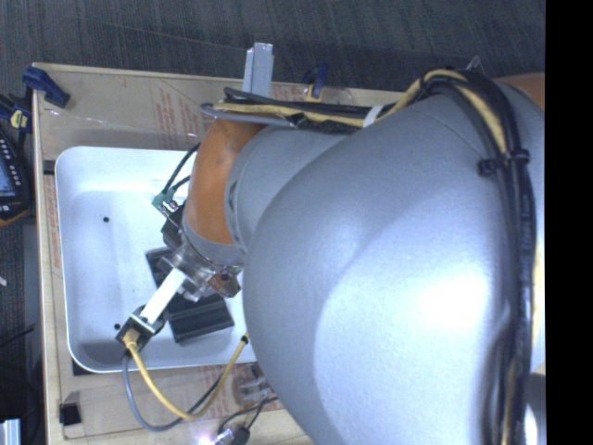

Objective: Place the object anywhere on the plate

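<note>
Arm: the grey arm reaches in from the right and lies across most of the scene, its orange band just above the wrist; it probably stands this low because the hand is working near the floor of the left bin.
Hand: the hand sits over the middle of the left bin, seen from behind the wrist; whether it is released or clenched cannot be told, and nothing is seen grasped in it.
Left bin: a shallow white bin on the worktop, its left half bare apart from a small dark speck.
Dark block: a black, box-shaped thing lies on the bin floor just below the hand; it may be the task's object, or part of the hand's fittings, I cannot tell which.
White bar: a pale strip with a yellow cable at its end slants down to the bin's lower left, most likely mounted gear.
Plate: hidden, presumably under the arm.
Progress: judged not yet done, since no object is seen resting on a plate.
</note>
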Controlling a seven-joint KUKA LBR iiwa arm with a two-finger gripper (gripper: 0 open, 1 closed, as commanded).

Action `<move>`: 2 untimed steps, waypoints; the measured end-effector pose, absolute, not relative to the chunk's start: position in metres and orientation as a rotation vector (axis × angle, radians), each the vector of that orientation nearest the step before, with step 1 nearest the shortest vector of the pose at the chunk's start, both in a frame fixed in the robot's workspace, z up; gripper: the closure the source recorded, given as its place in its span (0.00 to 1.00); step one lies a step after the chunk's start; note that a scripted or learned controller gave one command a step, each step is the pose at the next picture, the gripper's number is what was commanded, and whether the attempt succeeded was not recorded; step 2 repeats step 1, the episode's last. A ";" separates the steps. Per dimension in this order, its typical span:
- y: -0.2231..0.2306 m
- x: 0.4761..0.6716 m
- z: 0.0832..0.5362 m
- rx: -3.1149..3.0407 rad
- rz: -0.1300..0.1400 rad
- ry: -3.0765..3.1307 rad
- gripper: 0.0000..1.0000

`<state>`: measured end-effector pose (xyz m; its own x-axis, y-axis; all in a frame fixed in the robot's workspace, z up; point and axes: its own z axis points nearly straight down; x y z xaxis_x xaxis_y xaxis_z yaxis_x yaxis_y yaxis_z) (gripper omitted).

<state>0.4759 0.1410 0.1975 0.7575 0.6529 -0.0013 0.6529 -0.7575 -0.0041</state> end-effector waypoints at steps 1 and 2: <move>0.194 0.558 0.210 -2.831 0.007 -1.357 1.00; 0.194 0.558 0.210 -2.831 0.007 -1.357 1.00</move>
